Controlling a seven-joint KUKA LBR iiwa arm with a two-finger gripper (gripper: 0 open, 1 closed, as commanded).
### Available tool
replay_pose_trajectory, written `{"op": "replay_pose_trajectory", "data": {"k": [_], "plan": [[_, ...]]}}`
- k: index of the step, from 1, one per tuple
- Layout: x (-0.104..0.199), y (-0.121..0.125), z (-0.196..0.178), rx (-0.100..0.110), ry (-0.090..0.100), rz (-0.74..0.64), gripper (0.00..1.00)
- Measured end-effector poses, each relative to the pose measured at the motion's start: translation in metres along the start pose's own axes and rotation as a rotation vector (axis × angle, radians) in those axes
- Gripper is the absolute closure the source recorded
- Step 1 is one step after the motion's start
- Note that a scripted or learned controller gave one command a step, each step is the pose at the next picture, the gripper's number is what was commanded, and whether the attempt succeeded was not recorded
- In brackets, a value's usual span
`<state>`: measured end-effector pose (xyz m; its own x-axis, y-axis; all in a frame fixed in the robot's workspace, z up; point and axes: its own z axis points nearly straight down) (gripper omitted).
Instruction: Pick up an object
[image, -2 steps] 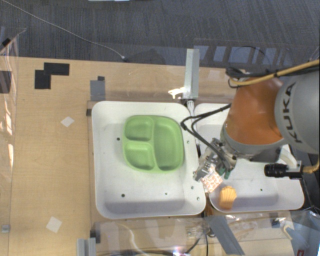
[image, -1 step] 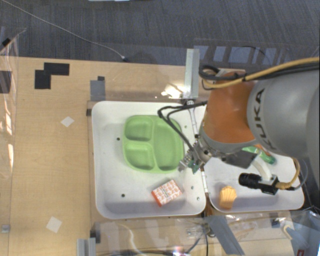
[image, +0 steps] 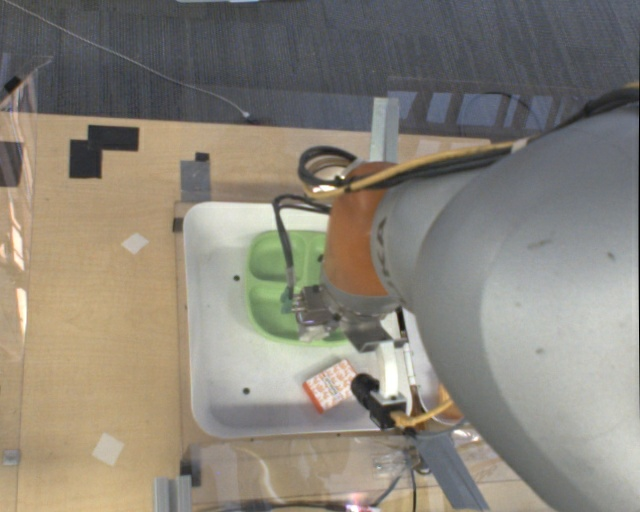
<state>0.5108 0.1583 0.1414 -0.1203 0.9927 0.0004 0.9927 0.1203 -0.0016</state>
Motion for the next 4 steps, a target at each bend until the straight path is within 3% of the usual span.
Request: {"op": "replay_pose_trajectory", "data": {"k": [1, 2, 3, 4], "plan": [[0.041, -0.010, 0.045, -0.032, 0.011, 0.353, 1.00], [0.076, 0.005, 0.046, -0.025, 0.013, 0.740, 1.00], [0.078, -0.004, 0.044, -0.026, 0.033, 1.491, 1.00], [0.077, -0.007, 0.046, -0.019, 0.016, 1.102, 1.00]]}}
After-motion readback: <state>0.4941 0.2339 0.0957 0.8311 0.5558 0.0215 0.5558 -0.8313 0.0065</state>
